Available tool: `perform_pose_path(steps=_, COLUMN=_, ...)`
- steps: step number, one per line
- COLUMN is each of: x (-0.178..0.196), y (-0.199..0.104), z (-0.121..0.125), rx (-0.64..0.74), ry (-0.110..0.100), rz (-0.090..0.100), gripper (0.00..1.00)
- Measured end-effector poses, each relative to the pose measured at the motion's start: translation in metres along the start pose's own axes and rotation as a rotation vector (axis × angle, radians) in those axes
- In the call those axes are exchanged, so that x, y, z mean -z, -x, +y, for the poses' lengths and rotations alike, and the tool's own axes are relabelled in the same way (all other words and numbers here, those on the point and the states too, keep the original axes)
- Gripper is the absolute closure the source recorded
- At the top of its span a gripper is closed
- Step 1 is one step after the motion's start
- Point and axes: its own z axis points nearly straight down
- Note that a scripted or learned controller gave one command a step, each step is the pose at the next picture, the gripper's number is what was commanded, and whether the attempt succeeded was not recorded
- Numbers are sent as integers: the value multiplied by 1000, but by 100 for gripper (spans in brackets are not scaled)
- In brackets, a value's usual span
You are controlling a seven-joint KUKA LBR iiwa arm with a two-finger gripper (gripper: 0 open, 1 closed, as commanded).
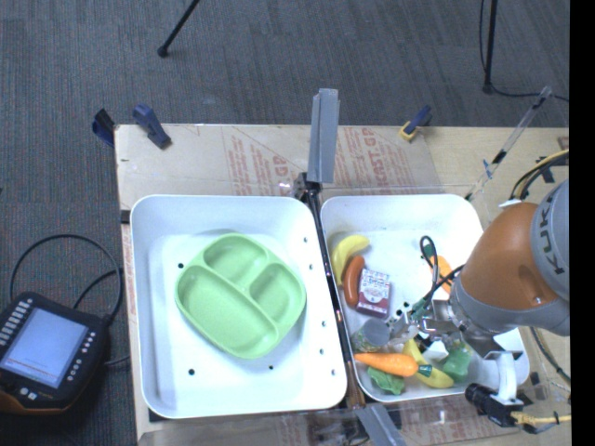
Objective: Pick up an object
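Over the right bin (465, 214), the arm's gripper (416, 321) hangs low among toy food; whether it is clenched or grasping cannot be told.
Beside the gripper lie a carrot (390, 363), a small red-and-white box (375, 288), a banana (350, 247) and a sausage (353, 280). Beyond the bin's left wall, the left bin (149, 249) holds a green divided plate (241, 295).
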Motion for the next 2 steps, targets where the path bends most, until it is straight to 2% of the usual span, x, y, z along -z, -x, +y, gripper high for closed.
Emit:
perform_pose_path(steps=1, x=0, y=13, z=3, rx=179, ry=3, rz=0, gripper=0)
perform_pose_path(steps=2, x=11, y=17, z=3, rx=169, ry=5, rz=-2, gripper=100)
